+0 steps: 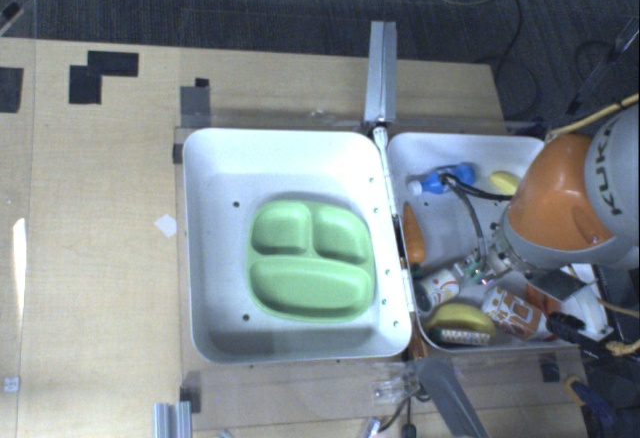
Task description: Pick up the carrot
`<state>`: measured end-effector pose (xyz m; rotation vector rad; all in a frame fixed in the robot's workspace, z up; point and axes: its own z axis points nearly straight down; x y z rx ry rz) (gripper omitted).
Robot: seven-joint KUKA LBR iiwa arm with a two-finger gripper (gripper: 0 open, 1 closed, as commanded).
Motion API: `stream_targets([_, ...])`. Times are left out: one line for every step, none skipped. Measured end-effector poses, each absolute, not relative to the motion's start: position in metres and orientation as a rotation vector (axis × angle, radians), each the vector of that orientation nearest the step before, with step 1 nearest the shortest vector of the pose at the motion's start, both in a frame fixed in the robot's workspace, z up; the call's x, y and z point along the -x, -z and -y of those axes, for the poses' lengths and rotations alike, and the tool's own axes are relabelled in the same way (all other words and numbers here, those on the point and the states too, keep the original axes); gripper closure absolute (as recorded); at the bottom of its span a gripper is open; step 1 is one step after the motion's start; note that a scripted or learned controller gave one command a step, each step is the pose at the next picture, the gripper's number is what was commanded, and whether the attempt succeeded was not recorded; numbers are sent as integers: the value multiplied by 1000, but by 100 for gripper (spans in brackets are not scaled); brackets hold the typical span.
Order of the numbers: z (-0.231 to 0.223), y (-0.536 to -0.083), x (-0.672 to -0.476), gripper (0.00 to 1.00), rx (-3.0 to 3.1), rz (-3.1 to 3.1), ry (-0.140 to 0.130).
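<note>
The carrot (412, 236) is a short orange piece lying lengthwise against the left wall of the right bin (460, 148). The grey arm with its orange band (560, 201) reaches in from the right and covers much of that bin. My gripper (479, 269) hangs low over the middle of the right bin, to the right of the carrot and a little nearer the front. A gap separates it from the carrot. The wrist hides the gripper's tip.
The left bin (210, 256) holds a green divided plate (312, 259). The right bin also holds a blue object (446, 179), a yellow piece (504, 183) at the back, a yellow banana-like item (460, 318) and a printed packet (512, 311) at the front. A black cable (470, 211) trails across the bin.
</note>
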<state>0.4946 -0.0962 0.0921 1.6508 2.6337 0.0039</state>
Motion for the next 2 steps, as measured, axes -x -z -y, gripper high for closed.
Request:
stream_targets([175, -90, -510, 100, -1596, -2681, -6])
stream_targets([119, -91, -498, 100, -1302, -2832, -5])
